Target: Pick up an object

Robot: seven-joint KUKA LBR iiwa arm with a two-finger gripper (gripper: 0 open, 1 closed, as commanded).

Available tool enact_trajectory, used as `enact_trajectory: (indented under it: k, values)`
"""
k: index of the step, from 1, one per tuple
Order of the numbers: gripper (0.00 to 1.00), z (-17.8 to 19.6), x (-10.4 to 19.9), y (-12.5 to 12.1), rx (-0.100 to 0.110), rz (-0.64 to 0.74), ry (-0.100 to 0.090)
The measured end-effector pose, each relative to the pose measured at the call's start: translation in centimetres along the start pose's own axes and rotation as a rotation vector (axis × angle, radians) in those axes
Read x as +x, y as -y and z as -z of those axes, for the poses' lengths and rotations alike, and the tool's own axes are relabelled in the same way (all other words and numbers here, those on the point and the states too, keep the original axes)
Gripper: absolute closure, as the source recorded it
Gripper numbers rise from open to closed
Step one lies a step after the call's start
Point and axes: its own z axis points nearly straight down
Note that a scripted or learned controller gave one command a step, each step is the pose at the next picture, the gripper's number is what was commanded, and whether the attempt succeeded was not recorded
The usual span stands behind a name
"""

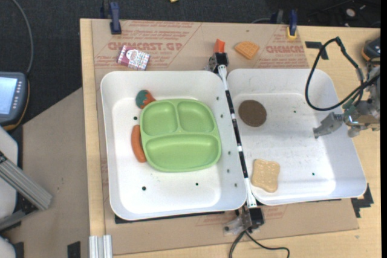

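**Gripper waits at the right rim, objects lie to its left**

The gripper (323, 127) hangs over the right bin (314, 84), close to its right wall, at the end of the arm that comes in from the right. No object is under it. The nearest things in this bin are the brown round disc (252, 113) on the far-left part of the floor and the pale cracker-like piece (265, 174) at the near-left part. Both are well apart from the gripper.

To do this step well, I think the arm should choose one target first and travel left until the gripper is directly above it. The cracker piece looks flat and lies near the bin wall, so the fingers may hit the wall; the disc has more free floor around it and seems the easier choice. The descent should be straight and low enough, because both objects look thin.

The left bin (115, 148) holds a green divided plate (179, 134), with an orange sausage-shaped toy (138, 144) touching its left edge.

About the jaws: they look small and grey against the white floor, and I cannot tell if they are spread or pressed together. Nothing is visible between them.
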Motion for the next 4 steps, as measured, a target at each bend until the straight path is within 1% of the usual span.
enact_trajectory:
  k: [1, 2, 3, 4]
  values:
    - [0.0, -11.1, 6.1, -8.9, 0.002, 0.008, -0.004]
    - [0.0, -12.6, 7.2, -14.4, -0.006, 0.004, 0.001]
    - [0.0, -12.5, 0.5, -16.9, -0.007, -0.003, 0.004]
    - [0.0, -12.5, 4.5, -16.9, -0.003, 0.003, 0.0]
